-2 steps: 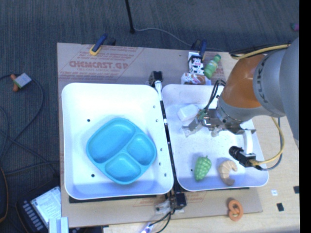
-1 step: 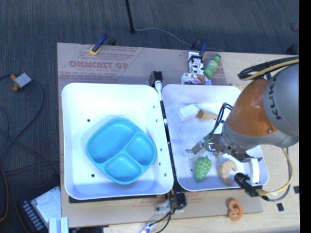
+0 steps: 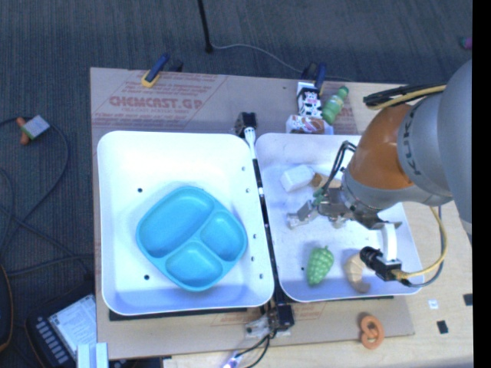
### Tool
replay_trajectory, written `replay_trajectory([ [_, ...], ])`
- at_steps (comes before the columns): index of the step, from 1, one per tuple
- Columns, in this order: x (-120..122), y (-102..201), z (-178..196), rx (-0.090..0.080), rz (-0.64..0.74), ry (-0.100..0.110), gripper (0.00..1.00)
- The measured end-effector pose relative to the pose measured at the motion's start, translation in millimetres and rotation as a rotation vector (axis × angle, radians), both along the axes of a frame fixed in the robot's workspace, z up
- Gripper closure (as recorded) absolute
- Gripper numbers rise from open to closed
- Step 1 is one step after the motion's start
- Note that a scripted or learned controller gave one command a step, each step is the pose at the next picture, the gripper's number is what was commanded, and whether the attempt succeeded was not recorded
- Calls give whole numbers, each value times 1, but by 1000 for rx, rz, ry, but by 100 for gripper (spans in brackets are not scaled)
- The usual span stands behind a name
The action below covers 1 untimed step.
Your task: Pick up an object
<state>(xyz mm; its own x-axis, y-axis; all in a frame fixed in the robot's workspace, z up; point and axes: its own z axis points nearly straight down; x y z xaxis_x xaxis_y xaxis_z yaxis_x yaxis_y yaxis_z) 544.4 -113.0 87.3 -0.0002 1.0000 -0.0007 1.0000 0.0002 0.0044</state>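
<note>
The right bin (image 3: 285, 259) holds a white block (image 3: 296, 178) with a small brown piece (image 3: 318, 180) beside it at the back. At the front lie a green grape bunch (image 3: 321, 264) and a tan rounded object (image 3: 354, 272). My gripper (image 3: 307, 208) hangs low over the bin's middle, pointing left, just in front of the white block and behind the grapes. It looks open, with nothing between its fingers. The orange-banded wrist (image 3: 383, 159) covers the right side of the bin.
The left bin (image 3: 130, 167) holds a blue divided plate (image 3: 192, 236). Behind the right bin stand a green bottle (image 3: 334, 104) and a small carton (image 3: 308, 102). An orange ring (image 3: 371, 330) lies on the bench at the front right. A black divider (image 3: 261, 198) separates the bins.
</note>
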Motion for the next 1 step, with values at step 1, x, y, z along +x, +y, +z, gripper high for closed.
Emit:
replay_trajectory([
  [1,-58,11,0,-3,-2,-5,0],
])
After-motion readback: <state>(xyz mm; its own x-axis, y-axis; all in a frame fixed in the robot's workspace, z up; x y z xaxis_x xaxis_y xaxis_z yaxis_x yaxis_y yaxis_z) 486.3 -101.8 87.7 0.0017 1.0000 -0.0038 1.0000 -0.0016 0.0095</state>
